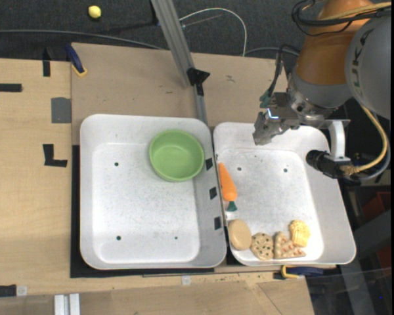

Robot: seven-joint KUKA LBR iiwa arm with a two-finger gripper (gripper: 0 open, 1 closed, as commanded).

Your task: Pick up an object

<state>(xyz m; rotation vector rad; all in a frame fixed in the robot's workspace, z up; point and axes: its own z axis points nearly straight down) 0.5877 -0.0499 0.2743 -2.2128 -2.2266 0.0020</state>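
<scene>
My gripper [264,135] hangs over the far edge of the right bin [295,182], pointing down and to the left; nothing shows between its fingers. In that bin an orange carrot [228,184] lies along the left wall. A tan bread roll [240,234], a chocolate-chip cookie [262,245], a pinkish waffle-like piece [285,247] and a yellow corn piece [299,231] sit along the near edge. A green bowl [176,155] stands upright in the left bin [118,202] at its far right.
A grey metal pole [177,38] slants from the top of the view down to the gap between the bins. A small yellow ball [94,11] lies on the dark floor beyond the bench. Cables and a black fitting [325,163] hang beside the wrist at the right.
</scene>
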